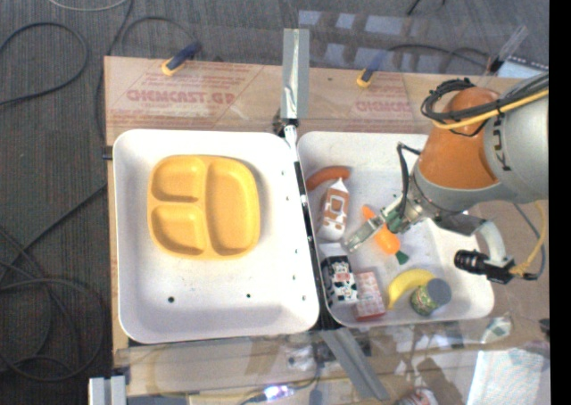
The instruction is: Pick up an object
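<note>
Metal claw (375, 229) seemingly touches the tapered orange carrot (384, 235).

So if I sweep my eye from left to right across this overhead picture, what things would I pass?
Yellow divided tray in the left bin → small white bottle → orange carrot by the gripper → banana → round greenish item → the arm's orange band.

The arm (482, 149) hides part of the right bin (312, 216), claw (379, 227) state unclear
</note>
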Tool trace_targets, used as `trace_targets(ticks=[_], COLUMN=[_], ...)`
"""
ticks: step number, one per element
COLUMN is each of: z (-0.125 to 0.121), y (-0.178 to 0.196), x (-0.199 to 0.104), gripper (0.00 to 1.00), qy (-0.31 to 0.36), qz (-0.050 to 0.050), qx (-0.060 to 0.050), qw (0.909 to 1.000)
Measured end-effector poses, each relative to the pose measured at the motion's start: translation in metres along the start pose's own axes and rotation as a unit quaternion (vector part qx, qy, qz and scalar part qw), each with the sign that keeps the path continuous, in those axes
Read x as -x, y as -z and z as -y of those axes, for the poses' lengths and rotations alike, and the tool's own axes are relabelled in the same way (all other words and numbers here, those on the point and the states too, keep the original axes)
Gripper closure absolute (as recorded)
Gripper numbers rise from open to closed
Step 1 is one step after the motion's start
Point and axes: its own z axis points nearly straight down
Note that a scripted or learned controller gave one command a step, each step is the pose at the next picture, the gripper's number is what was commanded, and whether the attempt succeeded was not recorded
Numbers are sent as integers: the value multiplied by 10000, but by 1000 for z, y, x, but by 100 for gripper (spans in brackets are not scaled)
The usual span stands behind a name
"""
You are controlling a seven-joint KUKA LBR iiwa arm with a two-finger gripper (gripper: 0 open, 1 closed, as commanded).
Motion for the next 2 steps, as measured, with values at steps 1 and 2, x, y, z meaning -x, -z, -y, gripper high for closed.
trace_targets(ticks=[1, 2], z=[2, -32], y=[6, 133], x=[-1, -37], gripper=[100, 100], qy=[-7, 181], qz=[-29, 13], qx=[-26, 1], qw=[10000, 9998])
